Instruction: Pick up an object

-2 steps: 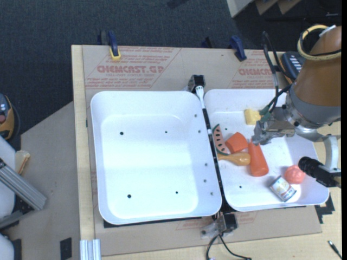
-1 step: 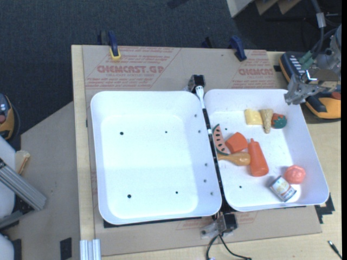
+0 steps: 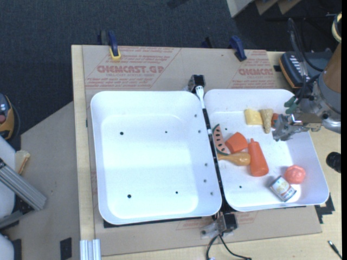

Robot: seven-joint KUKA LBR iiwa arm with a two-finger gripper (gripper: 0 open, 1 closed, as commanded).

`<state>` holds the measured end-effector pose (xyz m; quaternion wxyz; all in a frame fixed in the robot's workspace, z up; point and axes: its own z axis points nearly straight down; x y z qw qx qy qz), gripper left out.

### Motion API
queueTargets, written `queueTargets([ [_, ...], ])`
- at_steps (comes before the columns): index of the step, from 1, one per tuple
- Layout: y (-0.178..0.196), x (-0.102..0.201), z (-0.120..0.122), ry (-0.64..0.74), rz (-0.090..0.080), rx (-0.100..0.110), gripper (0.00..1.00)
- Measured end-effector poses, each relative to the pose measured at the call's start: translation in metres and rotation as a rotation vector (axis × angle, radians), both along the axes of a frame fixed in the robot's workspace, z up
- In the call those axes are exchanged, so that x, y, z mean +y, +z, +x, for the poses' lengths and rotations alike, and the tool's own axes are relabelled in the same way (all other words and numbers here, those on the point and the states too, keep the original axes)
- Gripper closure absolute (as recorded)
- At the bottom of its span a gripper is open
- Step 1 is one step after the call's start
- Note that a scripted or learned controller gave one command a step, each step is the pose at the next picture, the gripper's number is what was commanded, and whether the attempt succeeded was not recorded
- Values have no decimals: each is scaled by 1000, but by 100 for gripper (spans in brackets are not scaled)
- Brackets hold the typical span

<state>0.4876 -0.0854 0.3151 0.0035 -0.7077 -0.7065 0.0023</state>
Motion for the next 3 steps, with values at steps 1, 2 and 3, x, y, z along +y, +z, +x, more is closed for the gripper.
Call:
queueTargets([
  [1, -47, 8, -9, 2, 0, -1, 100],
  [2, 65, -2, 34, 4, -5, -25, 100],
  [3, 10, 3, -11, 0, 0, -1, 100],
])
